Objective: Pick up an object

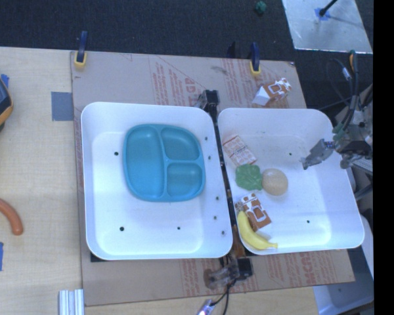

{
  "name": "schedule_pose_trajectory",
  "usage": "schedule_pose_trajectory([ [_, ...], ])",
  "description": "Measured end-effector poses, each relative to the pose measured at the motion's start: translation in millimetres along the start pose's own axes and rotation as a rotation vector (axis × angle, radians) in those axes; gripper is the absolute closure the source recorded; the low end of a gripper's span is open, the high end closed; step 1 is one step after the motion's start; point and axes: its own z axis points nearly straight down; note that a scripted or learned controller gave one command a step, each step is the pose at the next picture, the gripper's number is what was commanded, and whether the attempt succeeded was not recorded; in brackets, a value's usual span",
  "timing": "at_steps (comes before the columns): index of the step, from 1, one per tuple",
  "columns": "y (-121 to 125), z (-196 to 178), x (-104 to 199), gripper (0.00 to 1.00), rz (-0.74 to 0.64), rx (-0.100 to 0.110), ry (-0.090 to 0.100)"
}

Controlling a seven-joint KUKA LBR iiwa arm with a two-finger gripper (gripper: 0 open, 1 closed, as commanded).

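The gripper (313, 157), whose state I cannot tell, hangs over the right bin (328, 195), well right of the ball (274, 182), banana (251, 234) and cartons (239, 151).

Glossy white plastic bins (98, 176) on matt brown cardboard (151, 77), pale wood bench (26, 169).

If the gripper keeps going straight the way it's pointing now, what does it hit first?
The gripper points left and slightly down across the right bin. Along that line it would probably first meet the beige ball, with the green object just beyond. Its height above the floor is unclear.
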Motion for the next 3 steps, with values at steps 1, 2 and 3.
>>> schedule_pose_trajectory([
  [1,38.9,109.7,56.9,0.00,-0.002,0.002,-0.001],
  [2,79.4,163.4,64.7,0.00,-0.001,-0.006,-0.001],
  [3,33.2,168.0,43.2,0.00,0.000,0.001,-0.002],
])
